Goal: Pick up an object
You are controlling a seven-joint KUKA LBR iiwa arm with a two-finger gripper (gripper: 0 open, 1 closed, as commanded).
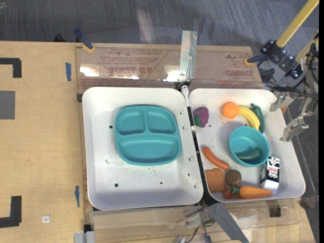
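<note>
My gripper (293, 128) hangs at the right bin's (293, 184) outer edge; I cannot tell its state. Nearest inside sits a teal bowl (248, 146), with a banana (248, 116), an orange (230, 110) and a carrot (253, 191) around it. The left bin (96, 176) holds a teal tray (147, 134).

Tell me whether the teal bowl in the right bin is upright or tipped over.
Upright: the teal bowl shows its open mouth and inner floor to the overhead camera, standing in the right bin.
</note>
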